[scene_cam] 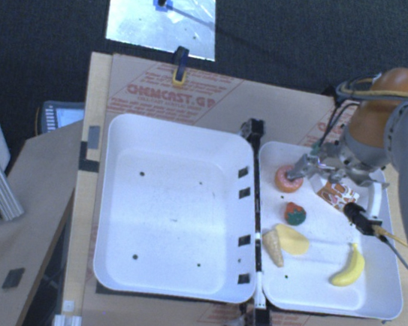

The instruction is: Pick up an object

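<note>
Left bin (121, 184) bare; everything's in the right bin (388, 300). Donut (289, 179) sits at that bin's far-left corner, touching the gripper (308, 166) tip, just left-below it. Jaw opening: can't tell. Banana (349, 267) lies well nearer the front.
</note>
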Tool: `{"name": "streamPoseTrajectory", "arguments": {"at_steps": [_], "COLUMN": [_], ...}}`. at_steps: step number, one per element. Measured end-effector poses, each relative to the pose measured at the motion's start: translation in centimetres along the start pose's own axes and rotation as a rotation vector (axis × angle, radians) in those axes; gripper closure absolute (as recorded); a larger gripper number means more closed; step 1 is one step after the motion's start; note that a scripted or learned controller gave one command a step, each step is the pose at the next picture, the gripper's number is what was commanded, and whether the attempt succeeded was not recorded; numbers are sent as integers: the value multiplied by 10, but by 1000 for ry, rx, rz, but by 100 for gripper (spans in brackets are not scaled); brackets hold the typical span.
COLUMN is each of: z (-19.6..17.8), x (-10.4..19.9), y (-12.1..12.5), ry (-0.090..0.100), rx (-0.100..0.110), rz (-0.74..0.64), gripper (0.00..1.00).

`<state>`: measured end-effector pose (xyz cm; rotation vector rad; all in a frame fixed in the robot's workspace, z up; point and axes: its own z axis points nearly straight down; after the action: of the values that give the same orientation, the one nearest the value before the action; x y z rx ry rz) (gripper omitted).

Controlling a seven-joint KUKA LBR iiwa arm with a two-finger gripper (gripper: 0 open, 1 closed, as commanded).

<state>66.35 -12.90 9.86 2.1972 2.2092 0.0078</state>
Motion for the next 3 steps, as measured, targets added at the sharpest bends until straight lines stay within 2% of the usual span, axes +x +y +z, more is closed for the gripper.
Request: {"name": "streamPoseTrajectory", "arguments": {"at_steps": [1,2,3], "z": [0,-1,1], "x": [0,41,20], "y": [0,-24,9], "ry": [0,-2,16], "rx": [0,-18,28], "rz": [-1,-1,-7], "gripper": [0,0,0]}}
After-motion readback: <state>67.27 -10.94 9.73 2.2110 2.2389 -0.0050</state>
